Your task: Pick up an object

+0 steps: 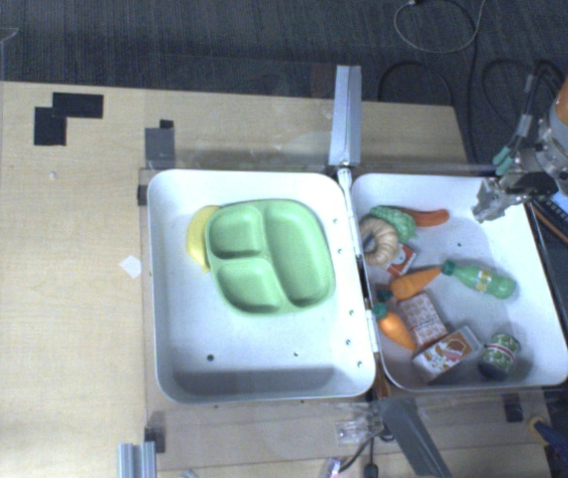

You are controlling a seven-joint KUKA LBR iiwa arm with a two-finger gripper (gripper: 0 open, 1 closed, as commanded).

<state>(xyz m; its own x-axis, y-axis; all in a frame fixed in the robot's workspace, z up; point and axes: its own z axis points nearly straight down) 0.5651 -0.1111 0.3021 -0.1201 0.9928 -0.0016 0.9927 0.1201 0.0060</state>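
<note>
My end effector (491, 205) hovers at the upper right corner of the right bin (553, 352), nothing between its fingers; whether they are spread or closed I cannot tell. Below left of it lie a green bottle (480, 279), a carrot (416, 281), small cartons (433, 335). Left bin (174, 366): green tray (267, 254).
</note>
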